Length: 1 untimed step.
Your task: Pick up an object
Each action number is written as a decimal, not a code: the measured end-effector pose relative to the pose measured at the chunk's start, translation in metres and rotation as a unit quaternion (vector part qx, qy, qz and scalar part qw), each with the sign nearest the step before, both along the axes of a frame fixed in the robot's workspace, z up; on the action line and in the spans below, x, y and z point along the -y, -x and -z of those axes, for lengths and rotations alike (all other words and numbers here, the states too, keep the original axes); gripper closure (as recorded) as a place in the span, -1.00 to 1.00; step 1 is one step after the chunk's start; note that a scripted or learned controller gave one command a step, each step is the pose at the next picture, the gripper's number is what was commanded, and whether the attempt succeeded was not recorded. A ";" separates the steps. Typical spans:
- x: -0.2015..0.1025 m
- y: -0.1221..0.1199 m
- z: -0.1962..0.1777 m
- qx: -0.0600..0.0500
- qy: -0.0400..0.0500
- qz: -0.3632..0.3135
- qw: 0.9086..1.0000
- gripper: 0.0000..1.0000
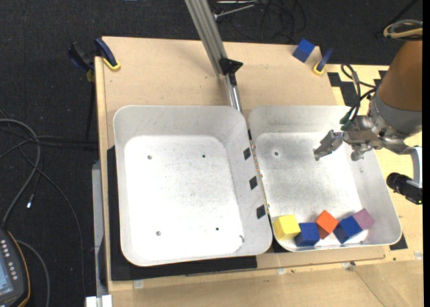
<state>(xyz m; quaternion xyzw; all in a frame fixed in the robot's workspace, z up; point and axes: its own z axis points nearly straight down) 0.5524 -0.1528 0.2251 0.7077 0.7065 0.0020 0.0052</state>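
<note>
- Clamps sat at the table's (168, 74) far corners: a blue-and-yellow one (105, 54) at the left, another (321, 59) at the right, with a lone blue block (304, 49) just beside the latter.
- Left bin (127, 164) lay on the table, its speckled white floor showing a few small dark dots.
- A grey metal pole (205, 20) slanted down from the top of the view to the seam between the two bins.
- Right bin (269, 158) touched the left one along that seam, where small black tabs (253, 181) stood.
- Blocks crowded the right bin's near edge in a row: a yellow block (287, 225), then a dark blue block (308, 233) touching it, an orange block (327, 222), another blue block (347, 228) and a pale purple block (363, 218) at the right end.
- The tool (341, 146) hung over the right bin's far right part, well apart from the row of blocks; its fingers (326, 146) stood spread, with nothing between them.
- The arm (403, 91), orange above grey, reached in from the right edge.
</note>
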 end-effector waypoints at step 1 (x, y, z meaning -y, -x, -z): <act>-0.022 0.061 0.032 -0.008 -0.003 0.000 1.000 -1.00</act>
